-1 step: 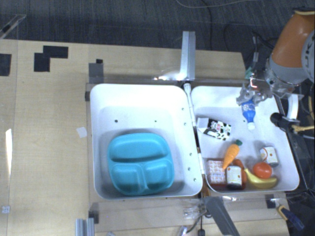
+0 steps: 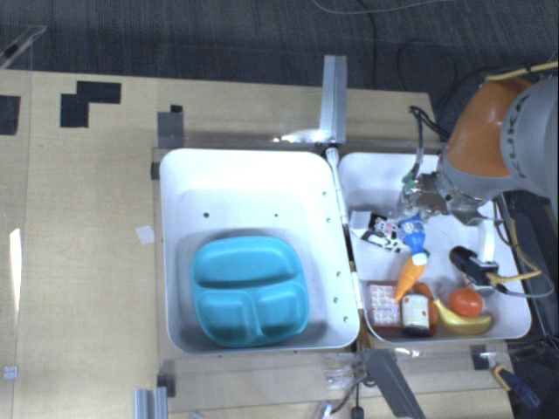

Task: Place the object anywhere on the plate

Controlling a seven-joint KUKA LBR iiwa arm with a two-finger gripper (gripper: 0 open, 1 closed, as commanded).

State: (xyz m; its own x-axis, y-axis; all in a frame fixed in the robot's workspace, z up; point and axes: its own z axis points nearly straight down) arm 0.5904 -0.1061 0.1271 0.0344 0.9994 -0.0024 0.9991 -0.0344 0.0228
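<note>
Plate (image 2: 249, 297) of blue plastic, split into three compartments, lies flat in the near half of the left bin (image 2: 229, 177), close to its front wall. Every loose thing lies in the right bin (image 2: 371, 175), across the wall that parts the two bins, so whichever one is meant for the plate is well apart from it. The grey arm (image 2: 489, 142) with its orange band reaches in from the right, and the pincer (image 2: 417, 206) hangs over the middle of the right bin; whether it is apart or together cannot be told from this angle, and nothing shows clamped in it. Just below it lies a blue-and-white item (image 2: 412, 235), with a small black-and-white packet (image 2: 379, 230) beside it toward the dividing wall. A carrot (image 2: 408, 277) points away from the blue-and-white item toward the front wall. Along that wall sit a pink checked packet (image 2: 382, 303), a small dark bottle (image 2: 417, 313) with a red top, a banana (image 2: 464, 324) and a red tomato (image 2: 467, 301) touching the banana. Both bins rest on the pale tabletop (image 2: 79, 260).
</note>
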